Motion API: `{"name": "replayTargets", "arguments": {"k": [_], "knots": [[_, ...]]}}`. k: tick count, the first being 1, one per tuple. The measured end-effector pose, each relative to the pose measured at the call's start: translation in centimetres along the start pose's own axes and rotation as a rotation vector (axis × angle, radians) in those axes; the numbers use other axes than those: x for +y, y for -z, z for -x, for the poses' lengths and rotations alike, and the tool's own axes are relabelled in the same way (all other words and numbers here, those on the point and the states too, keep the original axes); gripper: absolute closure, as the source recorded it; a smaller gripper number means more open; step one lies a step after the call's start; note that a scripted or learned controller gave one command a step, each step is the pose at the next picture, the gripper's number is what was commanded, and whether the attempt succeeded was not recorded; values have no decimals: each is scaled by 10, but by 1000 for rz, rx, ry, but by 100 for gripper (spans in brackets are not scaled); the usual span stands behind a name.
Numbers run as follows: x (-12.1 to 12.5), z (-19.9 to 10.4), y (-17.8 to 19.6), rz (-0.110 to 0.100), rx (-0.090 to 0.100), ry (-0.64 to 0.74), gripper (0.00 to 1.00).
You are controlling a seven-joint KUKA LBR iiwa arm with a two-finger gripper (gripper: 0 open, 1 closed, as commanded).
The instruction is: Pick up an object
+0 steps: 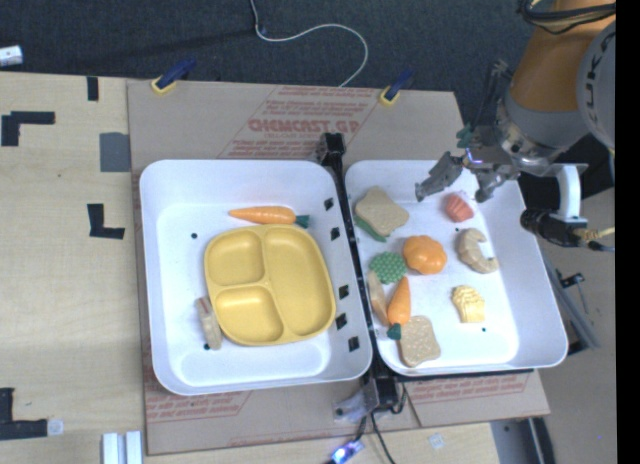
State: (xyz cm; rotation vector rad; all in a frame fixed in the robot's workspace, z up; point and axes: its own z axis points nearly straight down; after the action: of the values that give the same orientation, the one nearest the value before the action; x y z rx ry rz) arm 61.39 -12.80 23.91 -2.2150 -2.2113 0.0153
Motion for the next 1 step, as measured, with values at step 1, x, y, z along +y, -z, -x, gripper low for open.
{"name": "replayTargets", "arguments": {"k": [1], "knots": [[2,0,8,14,-2,3,0]]}}
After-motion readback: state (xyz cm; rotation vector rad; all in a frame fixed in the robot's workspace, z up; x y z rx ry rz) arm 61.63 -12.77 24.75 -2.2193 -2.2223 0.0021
